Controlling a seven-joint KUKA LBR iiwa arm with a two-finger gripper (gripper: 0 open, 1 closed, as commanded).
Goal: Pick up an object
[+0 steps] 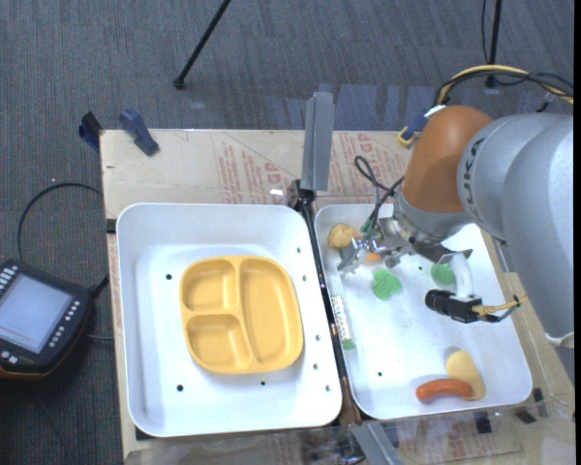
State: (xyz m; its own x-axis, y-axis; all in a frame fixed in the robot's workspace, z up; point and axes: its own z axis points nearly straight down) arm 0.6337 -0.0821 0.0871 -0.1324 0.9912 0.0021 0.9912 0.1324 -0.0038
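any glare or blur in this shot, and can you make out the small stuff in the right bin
Camera view: even, soft lighting, no hard glare; the white right bin looks bright but not washed out. The yellow divided plate in the left bin is sharp, with faint shadows in its compartments. Small items are soft: the green piece and orange sausage-shaped toy read only roughly. The gripper area is cluttered and indistinct.

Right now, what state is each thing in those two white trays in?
Yellow divided plate: flat in the left bin, its compartments bare.
Green toy: loose in the right bin, near the gripper.
Sausage: lying flat, touching the yellow wedge.
Small yellow ball: at the far left corner.
Gripper: low over the right bin.
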